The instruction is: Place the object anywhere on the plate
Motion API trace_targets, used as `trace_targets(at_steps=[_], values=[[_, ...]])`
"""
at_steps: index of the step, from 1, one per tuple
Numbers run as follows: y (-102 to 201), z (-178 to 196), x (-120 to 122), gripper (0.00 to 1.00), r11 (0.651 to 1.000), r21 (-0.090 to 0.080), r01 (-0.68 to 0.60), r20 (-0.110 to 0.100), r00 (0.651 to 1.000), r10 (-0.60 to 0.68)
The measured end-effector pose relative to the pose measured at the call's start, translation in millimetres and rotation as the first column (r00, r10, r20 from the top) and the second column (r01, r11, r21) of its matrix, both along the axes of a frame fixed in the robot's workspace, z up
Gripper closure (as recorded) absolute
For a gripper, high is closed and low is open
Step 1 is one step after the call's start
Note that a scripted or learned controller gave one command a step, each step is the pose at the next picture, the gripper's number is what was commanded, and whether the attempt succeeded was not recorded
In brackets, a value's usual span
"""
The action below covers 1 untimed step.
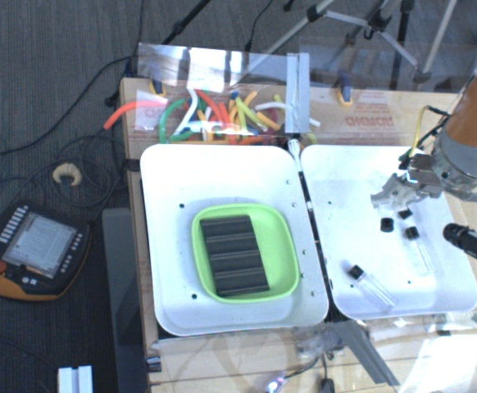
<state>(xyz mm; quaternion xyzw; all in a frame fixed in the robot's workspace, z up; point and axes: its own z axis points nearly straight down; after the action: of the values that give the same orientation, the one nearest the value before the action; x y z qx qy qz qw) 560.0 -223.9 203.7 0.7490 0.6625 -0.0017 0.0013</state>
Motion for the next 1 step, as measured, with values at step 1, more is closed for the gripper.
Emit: trace_targets(at_steps=[1], values=[[65.3,-59.6,-42.2,1.0,1.0,0.005,-0.028,-0.003,1.0,0.028]])
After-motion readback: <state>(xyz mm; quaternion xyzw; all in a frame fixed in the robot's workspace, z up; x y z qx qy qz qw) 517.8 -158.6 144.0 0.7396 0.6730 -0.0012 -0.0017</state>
